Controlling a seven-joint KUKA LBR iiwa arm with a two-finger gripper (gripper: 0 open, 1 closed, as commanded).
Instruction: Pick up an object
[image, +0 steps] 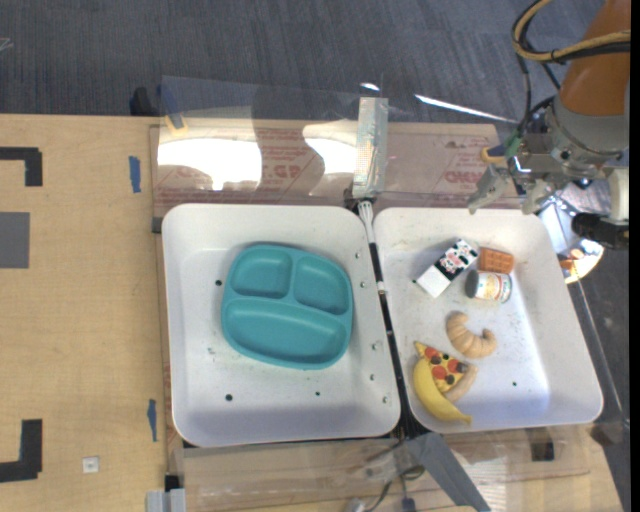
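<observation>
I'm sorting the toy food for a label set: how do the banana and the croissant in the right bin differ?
The banana is yellow; the croissant is tan. The banana looks longer and lies nearer the bin's front edge, touching the pizza slice; the croissant sits mid-bin. Both are curved and lie flat in the right bin.

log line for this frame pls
gripper above right bin far edge | holding nothing | croissant, banana in bin

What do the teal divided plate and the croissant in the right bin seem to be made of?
The teal divided plate in the left bin looks like moulded plastic with a matte finish: one even colour, soft rounded ridges between compartments. The croissant in the right bin is probably a plastic toy: its tan surface looks smooth and uniform, though it is too small to be sure.
</observation>
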